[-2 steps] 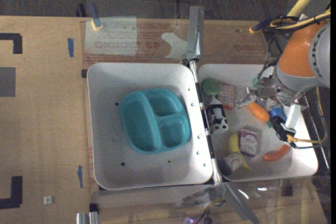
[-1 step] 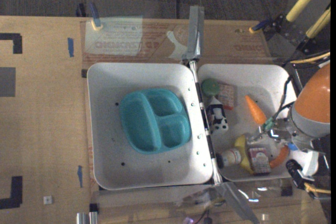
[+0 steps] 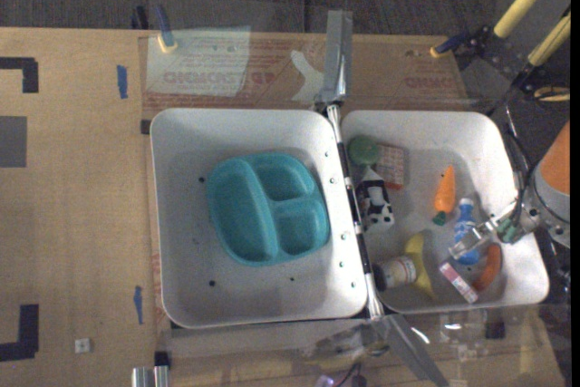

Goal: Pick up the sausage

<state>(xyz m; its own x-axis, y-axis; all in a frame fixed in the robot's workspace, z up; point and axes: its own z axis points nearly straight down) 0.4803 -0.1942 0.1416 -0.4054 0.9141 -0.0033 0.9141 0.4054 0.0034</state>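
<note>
You see the arm [image 3: 555,186] at the right edge as a grey body with an orange band above the wrist; its gripper [image 3: 473,240] is a pale, metallic assembly; a small green part sits behind the fingers.

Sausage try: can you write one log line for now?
gripper: over right bin | sausage: lying beside it | grasp: unclear

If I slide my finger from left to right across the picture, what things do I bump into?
Teal tray → toy cow → orange carrot → pincer, near the right bin's right side.
</note>
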